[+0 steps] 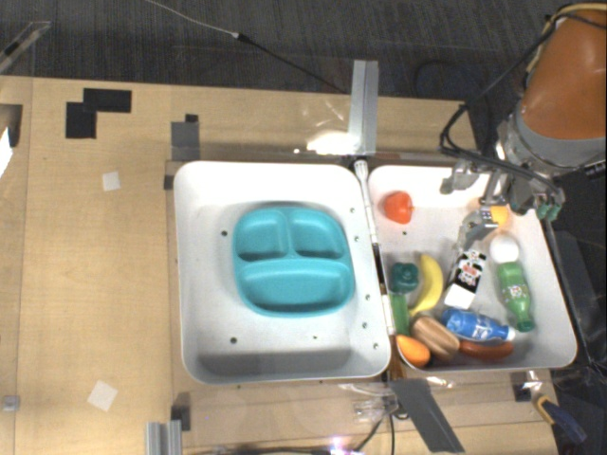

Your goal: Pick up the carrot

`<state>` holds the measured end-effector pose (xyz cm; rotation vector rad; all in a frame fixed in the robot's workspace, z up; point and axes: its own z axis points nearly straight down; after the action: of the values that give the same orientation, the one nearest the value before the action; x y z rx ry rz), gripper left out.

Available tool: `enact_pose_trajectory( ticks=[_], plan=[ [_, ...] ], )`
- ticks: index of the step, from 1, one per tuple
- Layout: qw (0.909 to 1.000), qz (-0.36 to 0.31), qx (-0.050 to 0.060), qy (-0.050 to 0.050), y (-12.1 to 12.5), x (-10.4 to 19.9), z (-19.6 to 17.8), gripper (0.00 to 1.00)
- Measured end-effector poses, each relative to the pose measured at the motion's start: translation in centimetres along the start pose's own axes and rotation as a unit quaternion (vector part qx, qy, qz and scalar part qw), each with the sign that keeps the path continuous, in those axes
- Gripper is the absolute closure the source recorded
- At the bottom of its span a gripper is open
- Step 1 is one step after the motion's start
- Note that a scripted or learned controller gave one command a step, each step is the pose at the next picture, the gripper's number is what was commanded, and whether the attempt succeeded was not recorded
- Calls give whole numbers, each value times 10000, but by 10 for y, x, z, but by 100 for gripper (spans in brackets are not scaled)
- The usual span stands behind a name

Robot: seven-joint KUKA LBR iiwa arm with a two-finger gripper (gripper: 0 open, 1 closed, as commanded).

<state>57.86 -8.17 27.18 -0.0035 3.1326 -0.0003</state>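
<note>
Wooden table [114, 282] carries two white bins; carrot [413, 350] lies at right bin's [560, 339] near-left corner beside hot dog [434, 334], hand [482, 218] hovering well apart, finger state indiscernible.

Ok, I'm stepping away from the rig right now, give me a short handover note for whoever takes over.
Gripper: hovering low over the right bin, upper part, near a yellow item; whether it is open or shut is unclear from this view.
Carrot: lying at the bin's lower left corner, beside the hot dog and below the banana.
Done: nothing yet; the carrot is not picked up.
Left: move the gripper across to the carrot, grasp and lift.
Left bin holds the teal divided plate.
</note>
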Motion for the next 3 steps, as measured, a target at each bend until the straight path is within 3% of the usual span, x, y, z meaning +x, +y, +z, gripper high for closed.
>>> enact_pose_trajectory(
  ticks=[1, 2, 3],
  plan=[
    [9972, 744, -9, 26, 58, 50, 87, 0],
    [9957, -921, -12, 10, 102, 91, 85, 0],
    [9956, -941, -13, -42, 103, 88, 73, 100]
  ],
)
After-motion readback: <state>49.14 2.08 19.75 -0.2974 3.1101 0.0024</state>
